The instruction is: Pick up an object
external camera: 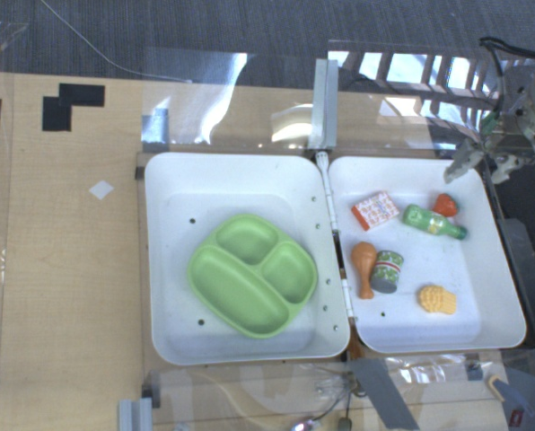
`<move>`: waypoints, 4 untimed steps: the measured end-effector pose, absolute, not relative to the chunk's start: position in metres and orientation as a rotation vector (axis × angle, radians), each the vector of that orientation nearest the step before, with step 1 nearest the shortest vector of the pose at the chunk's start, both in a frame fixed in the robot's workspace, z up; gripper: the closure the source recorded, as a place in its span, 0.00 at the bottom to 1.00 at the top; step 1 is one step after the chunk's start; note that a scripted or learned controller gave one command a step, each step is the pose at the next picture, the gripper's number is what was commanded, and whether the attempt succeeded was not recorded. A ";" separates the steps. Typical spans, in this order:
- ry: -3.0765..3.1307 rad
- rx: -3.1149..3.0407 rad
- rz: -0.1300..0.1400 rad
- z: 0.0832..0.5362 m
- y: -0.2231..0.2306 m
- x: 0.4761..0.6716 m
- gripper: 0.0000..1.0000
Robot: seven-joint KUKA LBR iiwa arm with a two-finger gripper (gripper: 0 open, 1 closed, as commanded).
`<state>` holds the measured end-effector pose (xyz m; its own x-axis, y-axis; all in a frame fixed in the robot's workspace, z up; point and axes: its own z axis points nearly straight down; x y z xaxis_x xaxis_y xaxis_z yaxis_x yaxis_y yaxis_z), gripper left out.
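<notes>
Gripper (462, 162) is hovering at the right bin's (492, 330) far corner, can't tell its state, needing to drop toward the tomato (445, 205).

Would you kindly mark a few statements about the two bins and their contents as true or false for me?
1. The green divided plate lies in the left bin. True.
2. The green bottle stands upright. False: it lies on its side in the right bin.
3. The claw grips the drumstick. False: the claw is at the right bin's far right corner, apart from the drumstick.
4. The small can sits right beside the drumstick. True.
5. The yellow corn piece rests on the green plate. False: it lies in the right bin.
</notes>
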<state>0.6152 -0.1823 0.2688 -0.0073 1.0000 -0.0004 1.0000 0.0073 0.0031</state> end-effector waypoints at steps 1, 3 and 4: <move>2.232 2.209 0.002 0.166 -0.149 0.659 0.00; 2.205 2.206 0.020 0.093 -0.137 0.527 0.00; 2.205 2.203 0.026 0.094 -0.092 0.504 0.00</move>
